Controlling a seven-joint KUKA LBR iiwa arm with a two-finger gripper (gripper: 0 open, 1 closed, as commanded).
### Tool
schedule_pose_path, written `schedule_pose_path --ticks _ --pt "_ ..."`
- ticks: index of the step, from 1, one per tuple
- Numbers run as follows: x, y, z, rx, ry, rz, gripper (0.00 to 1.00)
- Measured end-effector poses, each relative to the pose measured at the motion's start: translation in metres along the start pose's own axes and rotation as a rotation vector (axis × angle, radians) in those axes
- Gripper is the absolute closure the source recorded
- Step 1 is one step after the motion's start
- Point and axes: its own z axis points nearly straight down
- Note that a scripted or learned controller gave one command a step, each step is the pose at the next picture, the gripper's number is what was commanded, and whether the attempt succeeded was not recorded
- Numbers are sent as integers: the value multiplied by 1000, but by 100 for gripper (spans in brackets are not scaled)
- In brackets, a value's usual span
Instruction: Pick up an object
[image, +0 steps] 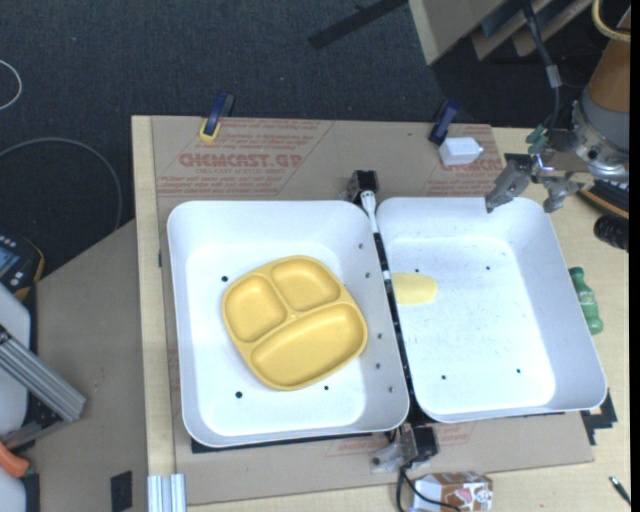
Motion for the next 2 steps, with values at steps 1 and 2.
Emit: schedule_pose_path --ticks 1,2 --pt "29 -57 -207 -16 -4 -3 0" --pt "28 -56 -210 -7 -4 -2 100"
